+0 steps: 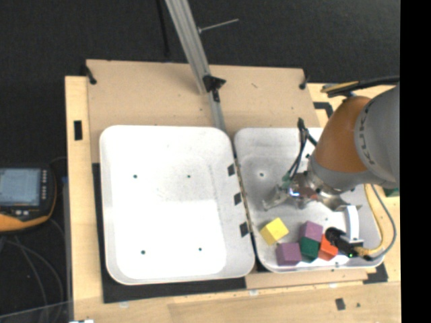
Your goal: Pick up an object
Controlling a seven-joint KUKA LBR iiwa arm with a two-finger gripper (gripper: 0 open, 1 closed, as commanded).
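Below, tan bench (168,93) bears two white bins (168,200); dark floor (40,19) around.

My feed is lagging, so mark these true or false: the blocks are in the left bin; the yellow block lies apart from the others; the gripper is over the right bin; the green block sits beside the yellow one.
1. The blocks are in the left bin. False: they lie in the right bin.
2. The yellow block lies apart from the others. True.
3. The gripper is over the right bin. True.
4. The green block sits beside the yellow one. False: it sits among the purple blocks and the orange block.
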